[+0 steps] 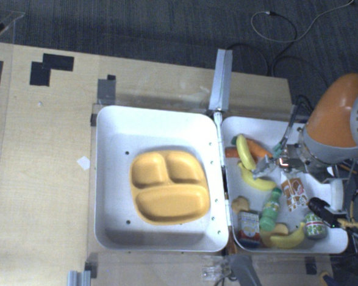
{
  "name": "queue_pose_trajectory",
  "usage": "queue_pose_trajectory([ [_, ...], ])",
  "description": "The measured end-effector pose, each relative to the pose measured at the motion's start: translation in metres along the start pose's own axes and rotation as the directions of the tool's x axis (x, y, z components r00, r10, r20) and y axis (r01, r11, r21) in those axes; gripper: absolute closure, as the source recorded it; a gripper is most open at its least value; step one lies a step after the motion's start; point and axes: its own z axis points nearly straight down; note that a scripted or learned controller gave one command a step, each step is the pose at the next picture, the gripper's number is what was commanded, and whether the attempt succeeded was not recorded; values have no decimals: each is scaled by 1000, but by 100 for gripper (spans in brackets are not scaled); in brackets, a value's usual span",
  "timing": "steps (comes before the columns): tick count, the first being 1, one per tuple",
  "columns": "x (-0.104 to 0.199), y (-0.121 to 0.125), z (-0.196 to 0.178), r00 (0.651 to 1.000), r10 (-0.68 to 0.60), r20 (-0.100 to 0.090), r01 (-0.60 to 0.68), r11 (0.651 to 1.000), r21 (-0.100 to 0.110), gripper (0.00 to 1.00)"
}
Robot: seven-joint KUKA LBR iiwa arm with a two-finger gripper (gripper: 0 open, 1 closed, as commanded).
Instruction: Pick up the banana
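Observation:
Three bananas lie in the right bin (338, 245). A yellow-green banana (244, 151) rests at the bin's upper left. Just below it lies a yellow banana (257, 181), curved along the left side. A third banana (287, 237) sits by the front wall. My gripper (264, 168) hangs low over the upper end of the middle banana, between it and the yellow-green one. The arm hides the bin's right part.
An orange carrot (259, 149) lies beside the gripper. A green bottle (271, 208), a can (248, 223), a small tin (314, 227), a snack packet (294, 194) and a brown item (241, 204) crowd the right bin. The left bin (110, 165) holds a yellow compartment tray (167, 186).

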Motion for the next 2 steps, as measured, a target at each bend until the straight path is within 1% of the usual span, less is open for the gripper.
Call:
queue_pose_trajectory([
  [1, 2, 23, 77, 999, -37, 1, 37, 999, -8, 0],
  [2, 2, 26, 67, 999, -38, 0, 38, 999, -13, 100],
])
